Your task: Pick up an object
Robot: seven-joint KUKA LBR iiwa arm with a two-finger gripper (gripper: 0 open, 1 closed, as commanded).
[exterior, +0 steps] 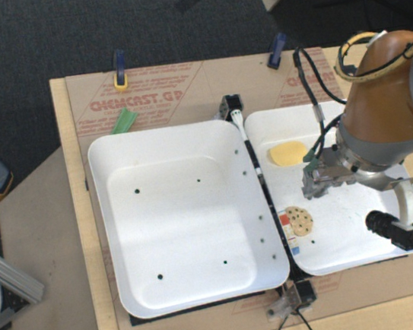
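grey gripper hangs low over the right bin; whether it is wide or narrow, i cannot tell from this slant; a yellow oval piece lies just beside it, toward the far wall; a round cookie with dark dots lies near it, close to the inner wall; a green strip rests well apart on the cardboard sheet.
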